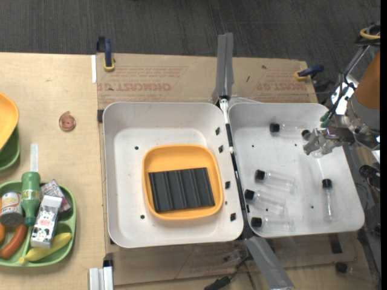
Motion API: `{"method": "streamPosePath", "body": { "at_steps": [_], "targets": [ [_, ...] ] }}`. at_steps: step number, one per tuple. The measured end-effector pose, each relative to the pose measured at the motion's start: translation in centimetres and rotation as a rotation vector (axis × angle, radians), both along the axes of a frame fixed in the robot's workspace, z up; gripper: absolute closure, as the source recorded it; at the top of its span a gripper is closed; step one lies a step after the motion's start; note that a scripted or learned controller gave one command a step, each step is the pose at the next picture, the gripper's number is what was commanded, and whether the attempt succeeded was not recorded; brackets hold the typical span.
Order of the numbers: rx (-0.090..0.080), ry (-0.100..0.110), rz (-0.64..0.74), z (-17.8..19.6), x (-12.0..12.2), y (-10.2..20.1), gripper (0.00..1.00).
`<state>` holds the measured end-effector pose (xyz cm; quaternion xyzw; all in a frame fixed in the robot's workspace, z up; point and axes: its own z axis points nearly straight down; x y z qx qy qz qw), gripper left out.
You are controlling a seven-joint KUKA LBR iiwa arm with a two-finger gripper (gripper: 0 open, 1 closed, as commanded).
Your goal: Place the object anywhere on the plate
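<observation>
- You see the plate, orange with a dark ribbed insert, lying in the middle of the left bin.
- Your right bin holds five clear vials with black caps: one near the top, three stacked along the left wall, one towards the right.
- The gripper hangs over the right bin's upper right part, between the top vial and the right-hand one, touching neither as far as you can see.
- You cannot tell whether the jaws are apart or together; they are too small and blurred, and nothing shows between them.
</observation>
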<state>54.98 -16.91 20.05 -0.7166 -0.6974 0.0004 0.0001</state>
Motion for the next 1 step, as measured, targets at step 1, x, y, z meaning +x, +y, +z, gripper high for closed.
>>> {"method": "streamPosePath", "body": {
  "at_steps": [1],
  "targets": [
    [-0.001,0.001,-0.007,2.34,5.25,-3.74,1.0]
  ]
}}
